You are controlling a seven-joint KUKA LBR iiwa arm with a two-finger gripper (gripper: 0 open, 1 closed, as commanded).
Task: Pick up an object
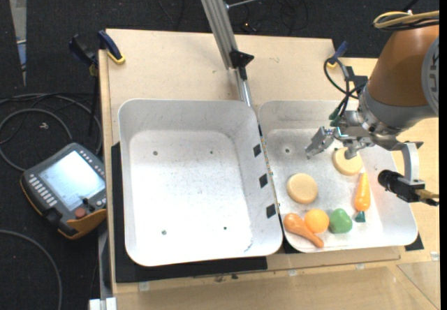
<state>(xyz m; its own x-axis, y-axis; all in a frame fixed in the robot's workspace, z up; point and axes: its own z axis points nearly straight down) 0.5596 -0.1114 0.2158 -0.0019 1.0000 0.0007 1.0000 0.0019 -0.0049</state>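
Observation:
My gripper [333, 146] hangs over the back of the right bin [283, 116], open, with bare bin floor showing between its fingers. A pale round piece [348, 163] lies just beside and below its right finger, partly covered by it. A beige disc [302, 188] sits in the middle of the bin. An orange carrot [362, 193] lies to the right. Along the front edge are an orange gourd-shaped piece [300, 226], an orange ball [316, 219] and a green piece [340, 220].
The left bin [140, 120] stands next to the right one, their rims meeting at the middle. A metal pole [216, 8] slants down to the rims' back junction. A teach pendant [64, 190] lies on the floor at the left.

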